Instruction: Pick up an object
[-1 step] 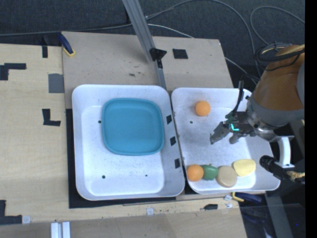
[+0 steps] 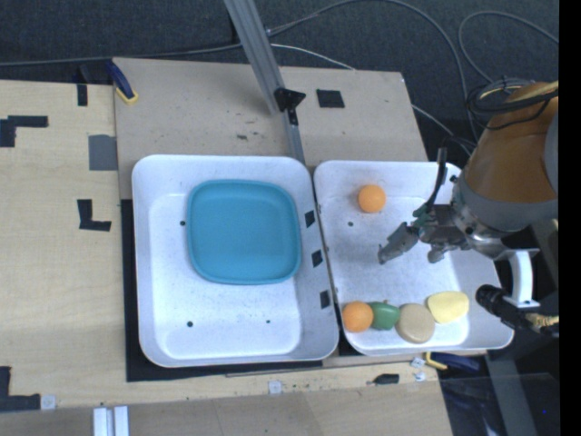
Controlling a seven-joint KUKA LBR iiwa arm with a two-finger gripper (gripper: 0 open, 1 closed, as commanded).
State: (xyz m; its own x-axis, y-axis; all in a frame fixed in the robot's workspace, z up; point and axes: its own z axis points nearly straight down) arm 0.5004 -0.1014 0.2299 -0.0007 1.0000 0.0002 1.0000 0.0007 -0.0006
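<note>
Two bins sat mid-frame; the left held a blue plate. Gripper hung open and empty over the right bin, centre-right. An orange ball lay just upper-left of it; four more objects lined the bottom edge.

Right bin's centre lies open; toys apparently crowd its near wall.

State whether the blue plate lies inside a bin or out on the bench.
Inside. The blue plate lies flat on the floor of the left bin, with the bin's white rim showing all around it.
</note>
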